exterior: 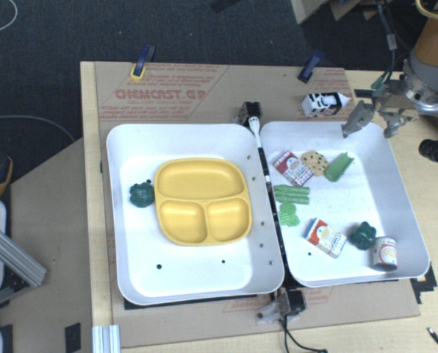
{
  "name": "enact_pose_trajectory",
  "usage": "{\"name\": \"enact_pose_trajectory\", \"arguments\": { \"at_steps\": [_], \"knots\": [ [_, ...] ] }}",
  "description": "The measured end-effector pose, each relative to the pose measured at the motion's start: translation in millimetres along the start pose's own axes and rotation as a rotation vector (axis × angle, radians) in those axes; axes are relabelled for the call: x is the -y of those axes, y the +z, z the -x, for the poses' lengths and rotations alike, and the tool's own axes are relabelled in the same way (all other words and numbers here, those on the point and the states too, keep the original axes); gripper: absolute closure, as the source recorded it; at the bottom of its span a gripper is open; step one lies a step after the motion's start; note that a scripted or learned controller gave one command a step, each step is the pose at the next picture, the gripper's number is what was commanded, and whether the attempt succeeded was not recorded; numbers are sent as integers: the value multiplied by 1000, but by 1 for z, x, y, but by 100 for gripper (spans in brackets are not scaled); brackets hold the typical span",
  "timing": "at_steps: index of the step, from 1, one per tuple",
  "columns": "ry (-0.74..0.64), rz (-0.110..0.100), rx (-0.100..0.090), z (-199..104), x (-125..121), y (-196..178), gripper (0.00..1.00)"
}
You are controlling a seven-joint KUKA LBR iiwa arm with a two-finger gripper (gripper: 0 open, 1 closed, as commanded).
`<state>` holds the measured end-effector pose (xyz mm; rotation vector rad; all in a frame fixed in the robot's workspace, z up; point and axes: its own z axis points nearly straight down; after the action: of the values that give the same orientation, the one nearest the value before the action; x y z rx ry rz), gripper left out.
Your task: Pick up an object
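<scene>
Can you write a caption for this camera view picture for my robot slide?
Open gripper hovers over the right bin's far edge, above toy food; a yellow tray sits in the left bin.

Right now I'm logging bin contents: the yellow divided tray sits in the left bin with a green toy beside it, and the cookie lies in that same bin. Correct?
Not quite. The cookie lies in the right bin, between a small red-and-white carton and a green piece. The camera view shows it. The rest holds: the yellow divided tray sits in the left bin with a green toy beside it.
</scene>
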<state>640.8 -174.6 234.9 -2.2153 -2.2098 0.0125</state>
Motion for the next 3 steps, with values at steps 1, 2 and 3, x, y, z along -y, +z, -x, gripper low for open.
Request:
{"name": "enact_pose_trajectory", "arguments": {
  "at_steps": [1, 2, 3],
  "knots": [
    [-3, 14, 3, 0, -3, -8, 0],
    [-2, 7, 2, 6, -4, 53, 0],
    [-3, 7, 1, 6, -7, 117, 0]
  ]
}}
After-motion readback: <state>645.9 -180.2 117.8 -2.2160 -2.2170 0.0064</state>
